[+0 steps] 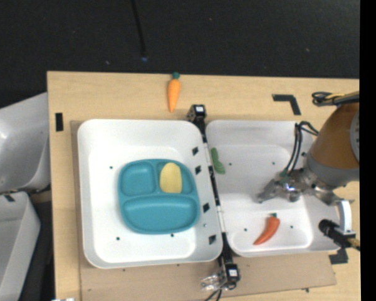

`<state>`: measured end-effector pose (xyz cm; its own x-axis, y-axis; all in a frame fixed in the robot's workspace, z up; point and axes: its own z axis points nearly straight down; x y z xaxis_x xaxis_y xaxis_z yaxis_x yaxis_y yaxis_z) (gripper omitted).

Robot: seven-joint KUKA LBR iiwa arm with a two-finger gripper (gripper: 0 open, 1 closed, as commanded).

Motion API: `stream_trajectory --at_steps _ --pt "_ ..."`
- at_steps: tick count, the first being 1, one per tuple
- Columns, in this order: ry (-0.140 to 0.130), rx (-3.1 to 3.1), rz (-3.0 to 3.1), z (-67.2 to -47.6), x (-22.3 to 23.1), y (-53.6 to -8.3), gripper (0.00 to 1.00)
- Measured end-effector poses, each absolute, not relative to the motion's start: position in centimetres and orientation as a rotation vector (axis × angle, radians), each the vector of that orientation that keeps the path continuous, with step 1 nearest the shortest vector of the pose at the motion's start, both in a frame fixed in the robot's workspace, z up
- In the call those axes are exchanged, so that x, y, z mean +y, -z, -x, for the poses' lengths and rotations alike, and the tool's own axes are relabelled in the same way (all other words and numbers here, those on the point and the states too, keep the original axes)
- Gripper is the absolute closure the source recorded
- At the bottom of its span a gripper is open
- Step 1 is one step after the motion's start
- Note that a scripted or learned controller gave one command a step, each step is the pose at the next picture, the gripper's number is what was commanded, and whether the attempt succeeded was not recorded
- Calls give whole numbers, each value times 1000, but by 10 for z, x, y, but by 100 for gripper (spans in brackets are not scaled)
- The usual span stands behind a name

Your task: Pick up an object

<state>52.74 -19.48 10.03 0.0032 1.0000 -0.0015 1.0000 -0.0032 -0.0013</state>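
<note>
The tool [277,191] hangs in the right bin [250,140], above the red pepper [267,229]. I cannot tell its grip.

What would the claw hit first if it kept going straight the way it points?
Probably the right bin's floor: the claw points left and down over bare white plastic. The red pepper lies off to one side. Depth is unclear.

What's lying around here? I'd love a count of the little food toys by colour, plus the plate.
Orange: 1, the carrot on the bench above the bins
Red-orange: 1, the chilli pepper in the right bin
Green: 1, the small green piece at the right bin's left edge
Yellow: 1, the yellow food on the plate
Blue: 1, the divided plate in the left bin
Total: 5
</note>
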Motion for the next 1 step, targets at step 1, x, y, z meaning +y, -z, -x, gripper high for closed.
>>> stream_trajectory --at_steps 1 --pt "-1 2211 -2227 -528 -196 -112 100"
